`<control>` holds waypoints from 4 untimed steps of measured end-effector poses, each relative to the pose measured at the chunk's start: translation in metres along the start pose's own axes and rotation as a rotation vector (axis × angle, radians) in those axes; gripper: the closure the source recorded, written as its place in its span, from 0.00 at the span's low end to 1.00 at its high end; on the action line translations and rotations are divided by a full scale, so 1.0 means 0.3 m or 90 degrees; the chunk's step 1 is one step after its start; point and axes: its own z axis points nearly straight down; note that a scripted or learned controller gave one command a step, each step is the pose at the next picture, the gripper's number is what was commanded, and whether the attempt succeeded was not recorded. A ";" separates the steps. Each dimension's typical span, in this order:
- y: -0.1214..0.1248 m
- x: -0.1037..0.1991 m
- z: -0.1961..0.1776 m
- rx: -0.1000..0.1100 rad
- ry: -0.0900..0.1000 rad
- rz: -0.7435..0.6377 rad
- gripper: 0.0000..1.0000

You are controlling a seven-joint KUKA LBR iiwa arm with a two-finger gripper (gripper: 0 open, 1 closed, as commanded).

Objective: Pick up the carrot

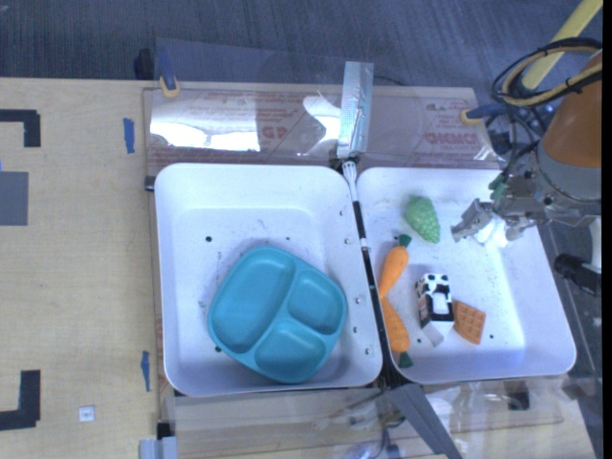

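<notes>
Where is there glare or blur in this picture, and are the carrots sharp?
In the camera view, glare streaks the clear panel behind the bins; the two carrots in the right bin are fairly sharp, evenly lit with soft shadows; the gripper looks slightly blurred, and the blue tray is clear.

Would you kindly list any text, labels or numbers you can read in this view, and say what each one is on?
No text here is legible.
Reddish print on the clear panel behind the left bin: too blurred to read.
Reddish print on the clear panel behind the right bin: too blurred to read.
Black-and-white carton: no readable lettering.
</notes>
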 end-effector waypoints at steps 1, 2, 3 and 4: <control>0.000 0.000 0.000 0.000 0.000 0.000 0.00; 0.041 0.189 0.271 -0.009 -0.002 -0.028 0.00; 0.046 0.165 0.311 -0.026 -0.014 -0.313 0.00; 0.059 0.365 0.032 -0.007 -0.004 -0.619 0.00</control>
